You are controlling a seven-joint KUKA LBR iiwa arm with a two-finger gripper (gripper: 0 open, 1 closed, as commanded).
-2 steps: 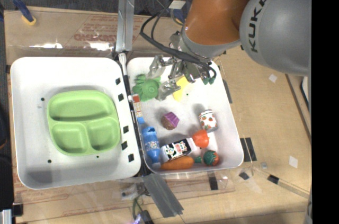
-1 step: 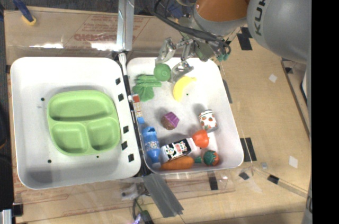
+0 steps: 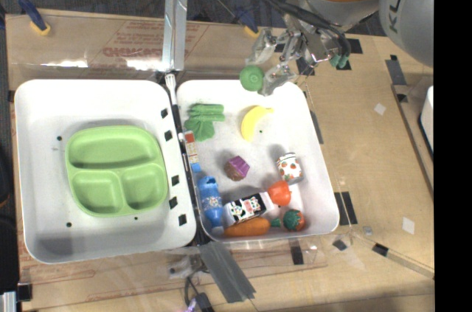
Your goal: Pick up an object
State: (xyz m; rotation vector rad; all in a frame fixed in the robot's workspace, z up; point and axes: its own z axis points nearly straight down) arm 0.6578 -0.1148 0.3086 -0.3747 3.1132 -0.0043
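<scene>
My gripper (image 3: 276,71) hangs over the far rim of the right bin (image 3: 318,178), under the orange wrist band. A small round green object (image 3: 251,78) sits right against the gripper's left side, at rim height; I cannot tell whether it is gripped or only touching. Further inside the bin lie a yellow banana (image 3: 254,122), a green leafy toy (image 3: 205,119), a purple piece (image 3: 237,168) and a white-and-orange can (image 3: 290,168). Along the near wall are a blue bottle (image 3: 209,200), a black-and-white carton (image 3: 247,208), a carrot (image 3: 247,228), an orange-red piece (image 3: 279,193) and a strawberry-like toy (image 3: 293,219).
The left bin (image 3: 37,126) holds a green divided plate (image 3: 114,170). A metal bar (image 3: 175,30) stands at the back between the bins. Cables loop above the wrist. Bare bench lies right of the right bin.
</scene>
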